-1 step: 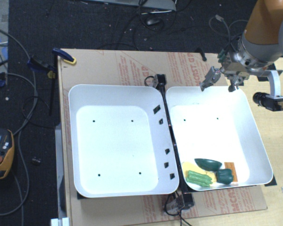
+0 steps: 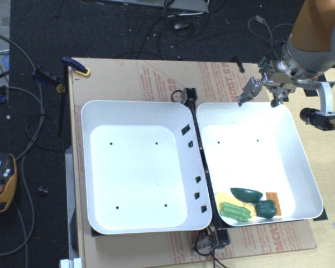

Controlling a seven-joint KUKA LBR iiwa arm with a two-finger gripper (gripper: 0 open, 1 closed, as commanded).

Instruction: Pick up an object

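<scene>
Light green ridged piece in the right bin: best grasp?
Take the light green ridged piece from above, fingers across its narrow middle. It lies flat and long, close to the bin's front wall, with the dark green bowl-shaped piece just behind. A side approach looks blocked.

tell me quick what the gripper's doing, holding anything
Gripper: open, holding nothing, hanging above the far edge of the right bin.

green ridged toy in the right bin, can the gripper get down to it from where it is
Probably yes: the green ridged toy lies uncovered near the front wall, though a dark green piece crowds it. The open gripper hangs over the far rim.
</scene>
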